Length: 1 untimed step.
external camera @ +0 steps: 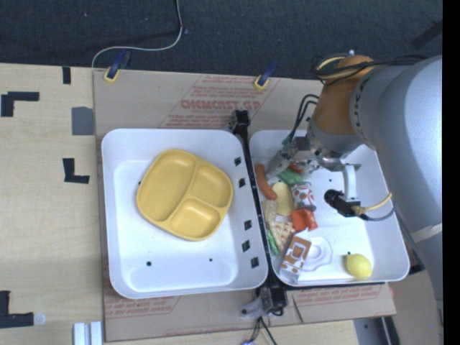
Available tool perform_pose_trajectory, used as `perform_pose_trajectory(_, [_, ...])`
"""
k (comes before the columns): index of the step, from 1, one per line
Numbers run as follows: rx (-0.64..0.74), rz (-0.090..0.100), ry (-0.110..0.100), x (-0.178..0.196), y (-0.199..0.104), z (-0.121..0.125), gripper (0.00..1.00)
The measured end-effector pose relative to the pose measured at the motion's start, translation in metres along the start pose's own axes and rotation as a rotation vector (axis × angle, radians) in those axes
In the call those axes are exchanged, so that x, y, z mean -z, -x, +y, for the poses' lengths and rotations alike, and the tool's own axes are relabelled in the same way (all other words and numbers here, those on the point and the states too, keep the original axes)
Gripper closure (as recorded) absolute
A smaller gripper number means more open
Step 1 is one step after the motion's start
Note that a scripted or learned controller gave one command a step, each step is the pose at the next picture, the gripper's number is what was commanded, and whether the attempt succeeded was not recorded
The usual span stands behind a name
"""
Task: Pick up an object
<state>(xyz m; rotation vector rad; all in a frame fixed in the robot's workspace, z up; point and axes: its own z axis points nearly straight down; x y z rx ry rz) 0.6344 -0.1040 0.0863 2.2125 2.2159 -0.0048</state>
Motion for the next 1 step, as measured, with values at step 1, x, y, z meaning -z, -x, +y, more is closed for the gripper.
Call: perform_pose_trajectory(1, [-0.001,0.007,-0.007,0.008,0.0005,-0.0003,1.0])
